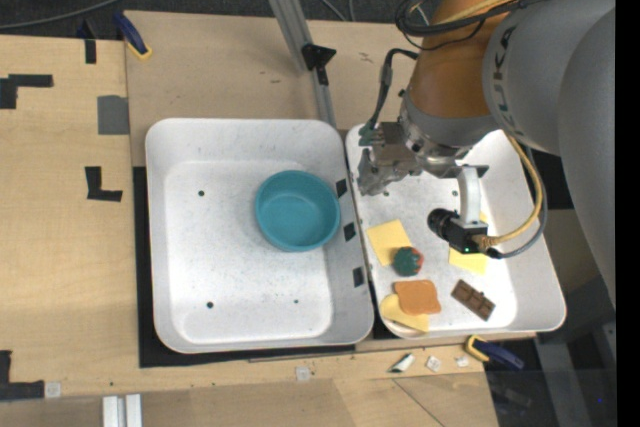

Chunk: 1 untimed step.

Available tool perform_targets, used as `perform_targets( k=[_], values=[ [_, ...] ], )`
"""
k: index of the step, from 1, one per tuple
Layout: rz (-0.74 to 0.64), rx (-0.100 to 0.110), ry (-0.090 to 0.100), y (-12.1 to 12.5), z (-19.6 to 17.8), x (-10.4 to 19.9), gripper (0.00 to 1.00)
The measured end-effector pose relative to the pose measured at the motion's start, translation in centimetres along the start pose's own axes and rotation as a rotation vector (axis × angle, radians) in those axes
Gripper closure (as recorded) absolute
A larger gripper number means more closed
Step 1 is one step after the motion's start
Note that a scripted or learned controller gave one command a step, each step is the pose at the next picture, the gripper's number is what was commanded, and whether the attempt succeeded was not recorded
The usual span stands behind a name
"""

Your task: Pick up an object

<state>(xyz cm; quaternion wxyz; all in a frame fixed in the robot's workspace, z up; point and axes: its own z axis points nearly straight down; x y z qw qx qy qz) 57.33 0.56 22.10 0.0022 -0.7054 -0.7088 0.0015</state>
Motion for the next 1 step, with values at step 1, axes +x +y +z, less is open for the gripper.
perform_targets(
  k=[1],
  values=[
    [-0.001, 0.0, 0.0, -2.14, 0.8, 4.88, 1.0]
  ],
)
